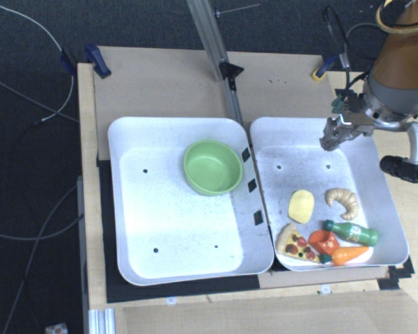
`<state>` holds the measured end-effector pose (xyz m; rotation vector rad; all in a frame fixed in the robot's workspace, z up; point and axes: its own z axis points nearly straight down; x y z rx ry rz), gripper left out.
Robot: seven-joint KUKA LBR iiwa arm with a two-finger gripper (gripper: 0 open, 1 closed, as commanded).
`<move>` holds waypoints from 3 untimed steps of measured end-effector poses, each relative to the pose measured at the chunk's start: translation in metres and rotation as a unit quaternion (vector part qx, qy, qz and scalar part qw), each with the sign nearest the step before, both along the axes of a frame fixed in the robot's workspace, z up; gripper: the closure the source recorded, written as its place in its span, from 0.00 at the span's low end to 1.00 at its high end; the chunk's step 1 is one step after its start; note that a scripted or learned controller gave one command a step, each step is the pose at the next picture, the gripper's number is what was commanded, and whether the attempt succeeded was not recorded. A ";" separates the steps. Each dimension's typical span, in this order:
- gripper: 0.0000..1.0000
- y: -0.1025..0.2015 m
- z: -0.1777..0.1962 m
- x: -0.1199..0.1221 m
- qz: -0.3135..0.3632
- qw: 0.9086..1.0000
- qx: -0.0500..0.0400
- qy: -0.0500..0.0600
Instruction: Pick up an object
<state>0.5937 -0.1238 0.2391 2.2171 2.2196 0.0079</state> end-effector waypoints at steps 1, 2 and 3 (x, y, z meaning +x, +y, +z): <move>1.00 0.056 0.006 0.011 0.003 1.000 0.001 0.001; 1.00 0.121 0.008 0.013 0.003 1.000 0.001 0.002; 1.00 0.174 0.016 0.009 0.003 1.000 0.002 0.002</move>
